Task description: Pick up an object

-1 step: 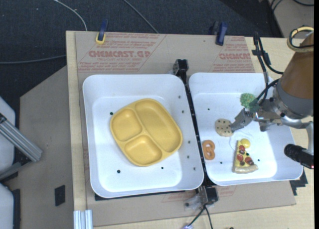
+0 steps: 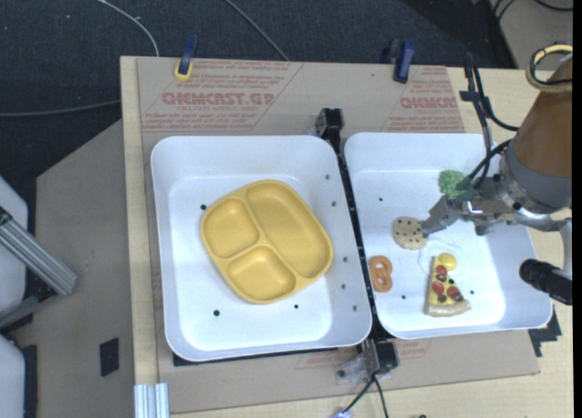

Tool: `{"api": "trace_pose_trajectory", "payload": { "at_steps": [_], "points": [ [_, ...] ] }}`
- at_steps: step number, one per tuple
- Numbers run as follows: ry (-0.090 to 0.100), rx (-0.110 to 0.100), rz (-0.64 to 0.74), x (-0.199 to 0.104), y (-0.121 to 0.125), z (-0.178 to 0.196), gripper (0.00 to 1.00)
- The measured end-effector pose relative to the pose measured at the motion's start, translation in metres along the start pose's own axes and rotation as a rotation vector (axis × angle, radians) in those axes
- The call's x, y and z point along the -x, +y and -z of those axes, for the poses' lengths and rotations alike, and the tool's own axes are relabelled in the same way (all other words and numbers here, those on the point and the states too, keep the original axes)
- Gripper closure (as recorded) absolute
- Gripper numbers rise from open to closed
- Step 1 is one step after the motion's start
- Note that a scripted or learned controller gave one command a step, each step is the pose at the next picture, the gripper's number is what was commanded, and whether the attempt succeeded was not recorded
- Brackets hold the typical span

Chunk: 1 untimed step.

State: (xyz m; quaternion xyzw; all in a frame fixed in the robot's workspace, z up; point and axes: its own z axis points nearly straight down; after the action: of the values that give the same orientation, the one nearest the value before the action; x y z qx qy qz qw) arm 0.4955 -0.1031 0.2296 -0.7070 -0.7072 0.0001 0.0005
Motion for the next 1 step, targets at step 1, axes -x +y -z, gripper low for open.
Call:
{"api": "trace_pose_trajectory", "payload": {
  "at_steps": [1],
  "points": [
    [0.002,-0.008,0.000,-0.0090,-0.0005,-0.0599,0.00]
  ]
}}
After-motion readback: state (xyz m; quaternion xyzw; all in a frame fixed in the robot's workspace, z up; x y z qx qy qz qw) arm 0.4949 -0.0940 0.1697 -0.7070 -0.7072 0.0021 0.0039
